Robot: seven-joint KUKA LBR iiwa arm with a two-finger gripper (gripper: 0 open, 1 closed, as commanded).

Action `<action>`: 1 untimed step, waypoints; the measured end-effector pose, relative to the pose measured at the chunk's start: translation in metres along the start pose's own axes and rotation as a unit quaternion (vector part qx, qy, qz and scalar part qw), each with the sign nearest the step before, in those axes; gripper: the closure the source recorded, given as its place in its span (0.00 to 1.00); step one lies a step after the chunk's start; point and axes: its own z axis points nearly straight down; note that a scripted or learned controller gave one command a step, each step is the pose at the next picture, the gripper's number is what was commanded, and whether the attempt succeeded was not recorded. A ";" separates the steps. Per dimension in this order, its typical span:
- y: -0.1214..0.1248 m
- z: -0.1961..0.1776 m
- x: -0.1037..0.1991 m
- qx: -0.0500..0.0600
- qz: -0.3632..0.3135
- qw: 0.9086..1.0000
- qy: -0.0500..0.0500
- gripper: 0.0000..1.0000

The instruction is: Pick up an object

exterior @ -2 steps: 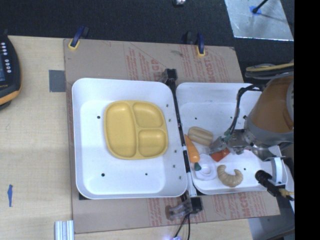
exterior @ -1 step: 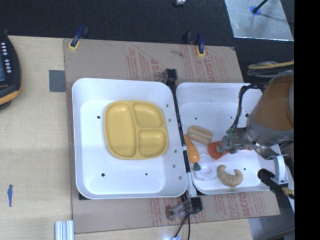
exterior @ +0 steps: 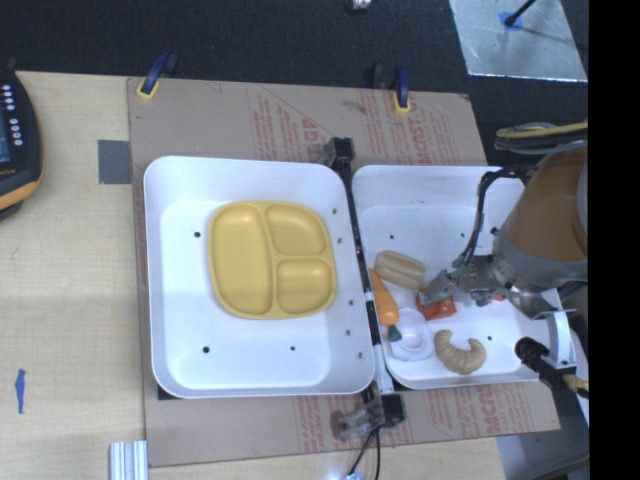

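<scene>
The grey arm reaches into the right bin (exterior: 440, 183), its hand (exterior: 440, 290) low over a small red block (exterior: 438, 308) near the bin's middle; whether the hand is spread or pressed together cannot be told. The red block is flat and blocky, lying just beside a tan bread roll (exterior: 398, 267), an oval whose long axis runs roughly left to right. An orange carrot (exterior: 384, 300) lies along the bin's left wall, its long axis running toward the near edge. A curved tan croissant (exterior: 461, 353) rests near the near edge, beside a round white piece (exterior: 412, 343). The left bin (exterior: 175, 268) holds a smooth yellow plastic divided plate (exterior: 270, 258) with three compartments and rounded corners.
</scene>
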 end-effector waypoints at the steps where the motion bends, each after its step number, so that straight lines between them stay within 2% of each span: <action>1: 0.023 -0.049 0.040 -0.001 0.000 1.000 0.003 0.00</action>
